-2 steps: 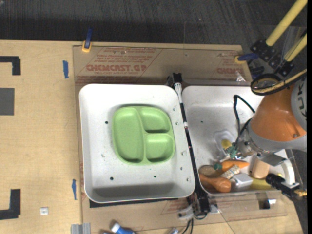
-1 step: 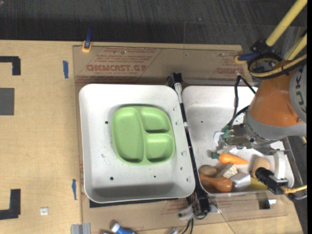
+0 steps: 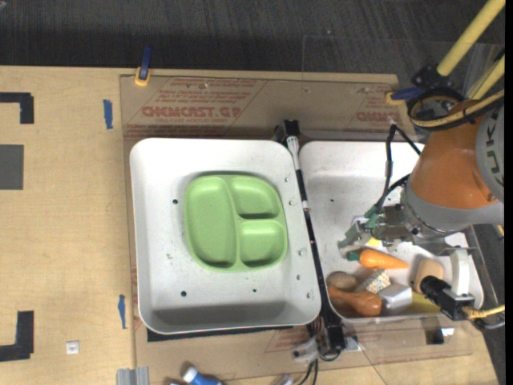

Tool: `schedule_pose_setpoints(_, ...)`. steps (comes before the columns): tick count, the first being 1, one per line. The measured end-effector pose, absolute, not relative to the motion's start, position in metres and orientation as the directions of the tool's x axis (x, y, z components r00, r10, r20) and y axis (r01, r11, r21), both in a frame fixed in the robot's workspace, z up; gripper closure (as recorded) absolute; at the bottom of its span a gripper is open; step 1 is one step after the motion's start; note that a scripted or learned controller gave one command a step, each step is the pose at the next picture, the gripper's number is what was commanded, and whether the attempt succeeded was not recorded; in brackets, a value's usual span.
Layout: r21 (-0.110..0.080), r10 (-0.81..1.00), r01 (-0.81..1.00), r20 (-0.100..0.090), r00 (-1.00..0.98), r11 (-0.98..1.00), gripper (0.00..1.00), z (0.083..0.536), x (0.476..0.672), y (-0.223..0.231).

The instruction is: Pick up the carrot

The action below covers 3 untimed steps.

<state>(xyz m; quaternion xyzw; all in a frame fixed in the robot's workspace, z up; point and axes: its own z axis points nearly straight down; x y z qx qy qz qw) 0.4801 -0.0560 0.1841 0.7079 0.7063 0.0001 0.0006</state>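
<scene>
The carrot [image 3: 383, 259] is a short orange piece that lies flat in the right bin [image 3: 337, 175], pointing right, among other toy foods. My gripper [image 3: 370, 229] hangs at the end of the grey arm with the orange band [image 3: 450, 171]. It sits just above and slightly left of the carrot, close to it. From this angle the wrist hides most of the gripper, and nothing visibly held shows beneath it.
A green divided plate [image 3: 236, 220] lies in the left bin [image 3: 156, 215]. Near the carrot, at the right bin's front, are a brown sausage-like piece [image 3: 358, 301], a small tan lump [image 3: 343, 280], a grey block [image 3: 395, 297] and a cream roll [image 3: 426, 273]. Cables [image 3: 437, 103] hang at the upper right.
</scene>
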Motion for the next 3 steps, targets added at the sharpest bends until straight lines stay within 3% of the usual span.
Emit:
schedule_pose_setpoints(1, 0.022, 0.975, 0.975, 0.001, 0.222, -0.222, 0.0, 0.109, 0.486, -0.096)
schedule_pose_setpoints(2, 0.029, 0.975, 0.975, 0.001, 0.22, -0.22, 1.0, 0.12, 0.489, -0.096)
schedule_pose_setpoints(3, 0.008, 0.967, 0.967, 0.004, 0.254, -0.254, 1.0, 0.091, 0.483, -0.093)
